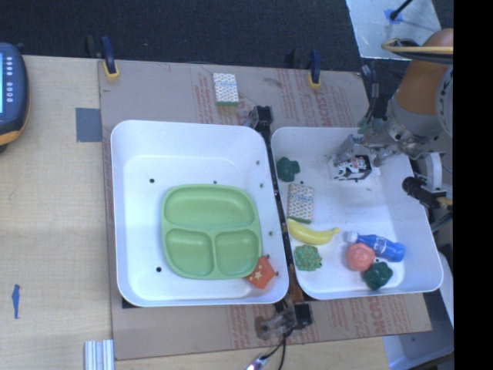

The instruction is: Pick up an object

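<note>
Desk (54,230) of pale wood seen from above, carrying a brown cardboard sheet (177,91) on which two shallow white bins sit side by side. At far left, a dark device with an orange edge (9,91) lies on the wood, with a grey square patch (88,124) near it. Left bin (127,206): a green compartment tray (209,230) lies flat near the middle, and a small orange-red object (262,272) rests against the tray's lower right corner. Behind the left bin, on the cardboard, a small speckled block (225,88) lies by itself. Right bin (416,230), from its left side: a dark green lump (288,168), a speckled sponge-like block (300,202), a yellow banana (311,233) and a green leafy piece (307,258) just below the banana. Further right, near the front wall: a blue bottle (380,245) lying on its side, a pink-red ball (358,257) touching it, and a dark green piece (377,276) just beside the ball. Toward the back of the right bin, a small black-and-white object (353,167) lies on the floor, directly under the hand (362,149). Whether the hand's fingers are spread or pressed together cannot be told at this resolution. Arm (420,91) enters from the right, its orange band above the wrist.
</note>
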You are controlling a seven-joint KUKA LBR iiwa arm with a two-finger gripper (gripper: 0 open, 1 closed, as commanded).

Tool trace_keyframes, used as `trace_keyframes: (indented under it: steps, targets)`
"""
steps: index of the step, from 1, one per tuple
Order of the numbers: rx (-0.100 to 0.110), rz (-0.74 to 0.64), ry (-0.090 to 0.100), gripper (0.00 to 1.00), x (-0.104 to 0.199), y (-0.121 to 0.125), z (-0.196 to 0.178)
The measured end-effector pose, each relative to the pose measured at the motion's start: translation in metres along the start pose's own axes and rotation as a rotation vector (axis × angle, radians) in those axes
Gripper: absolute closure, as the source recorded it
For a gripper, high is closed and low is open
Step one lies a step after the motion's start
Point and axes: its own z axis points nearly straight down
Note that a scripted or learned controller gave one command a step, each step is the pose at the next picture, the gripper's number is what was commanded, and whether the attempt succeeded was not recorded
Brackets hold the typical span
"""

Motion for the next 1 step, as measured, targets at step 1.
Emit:
trace_keyframes:
  steps: [1]
  targets:
    - [-0.005,-0.003,0.002,0.0,0.0215,0.0024,-0.1333]
